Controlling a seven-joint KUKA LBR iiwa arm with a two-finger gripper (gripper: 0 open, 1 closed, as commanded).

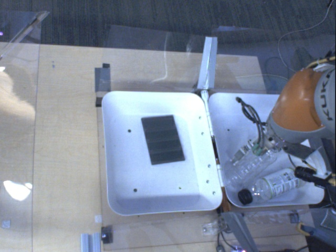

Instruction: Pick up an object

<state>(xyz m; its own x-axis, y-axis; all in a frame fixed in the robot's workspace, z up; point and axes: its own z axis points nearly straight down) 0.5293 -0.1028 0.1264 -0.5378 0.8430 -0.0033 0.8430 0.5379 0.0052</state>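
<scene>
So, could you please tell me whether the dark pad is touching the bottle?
Apart. The camera view shows the dark pad in the left bin and the bottle in the right bin.

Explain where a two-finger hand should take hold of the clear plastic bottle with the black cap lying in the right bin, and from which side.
Grip the clear plastic bottle with the black cap across the middle of its body, coming from above. It lies on its side on the floor of the right white bin, cap toward the near-left corner, so its round flanks are probably the easiest to pinch. The cap end sits close to the bin wall.
</scene>
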